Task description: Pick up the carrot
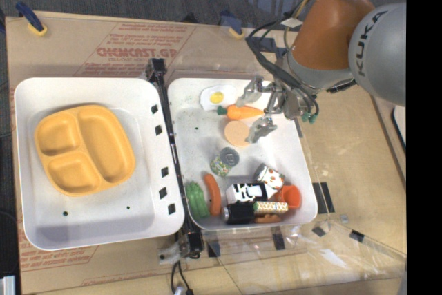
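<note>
The carrot (243,111), orange with a green top pointing left, lies near the back of the right bin (298,148). My gripper (258,108) hangs over the carrot's right end. It is open: one finger (255,88) stands behind the carrot and the other (262,128) in front of it. Both fingers are apart from the carrot, which rests on the bin floor.
A fried-egg toy (215,97) lies just left of the carrot and a peach disc (237,132) just in front. A small can (225,161), a green item (196,198), a red sausage (213,194), a bottle (246,191) and an orange cup (291,197) crowd the front. The left bin (27,217) holds a yellow divided plate (84,147).
</note>
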`<state>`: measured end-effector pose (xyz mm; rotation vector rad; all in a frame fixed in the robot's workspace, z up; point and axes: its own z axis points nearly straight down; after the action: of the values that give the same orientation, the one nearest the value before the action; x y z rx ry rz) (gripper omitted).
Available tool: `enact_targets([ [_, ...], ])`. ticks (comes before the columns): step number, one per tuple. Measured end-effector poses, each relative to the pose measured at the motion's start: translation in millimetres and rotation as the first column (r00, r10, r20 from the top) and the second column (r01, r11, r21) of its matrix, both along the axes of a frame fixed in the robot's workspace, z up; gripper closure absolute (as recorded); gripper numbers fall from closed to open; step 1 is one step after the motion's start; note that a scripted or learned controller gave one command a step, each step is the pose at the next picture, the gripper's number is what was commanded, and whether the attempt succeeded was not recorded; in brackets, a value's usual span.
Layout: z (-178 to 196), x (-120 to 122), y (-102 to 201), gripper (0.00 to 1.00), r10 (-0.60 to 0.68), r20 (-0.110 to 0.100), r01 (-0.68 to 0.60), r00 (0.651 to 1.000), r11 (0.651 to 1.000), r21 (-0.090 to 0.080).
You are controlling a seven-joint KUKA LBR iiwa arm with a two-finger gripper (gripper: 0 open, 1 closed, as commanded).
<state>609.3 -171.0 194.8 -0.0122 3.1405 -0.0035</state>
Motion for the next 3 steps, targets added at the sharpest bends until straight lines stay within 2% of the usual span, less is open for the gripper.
enact_targets([
  [1,-35.8,33.6,-36.1,0.0,-0.224,0.001,0.224,0.975,0.975,0.001],
  [2,-93.0,46.2,-40.6,0.0,-0.366,0.013,0.366,0.93,0.931,0.004],
  [3,-92.1,46.2,-24.2,0.0,-0.528,0.014,0.528,0.849,0.85,0.004],
])
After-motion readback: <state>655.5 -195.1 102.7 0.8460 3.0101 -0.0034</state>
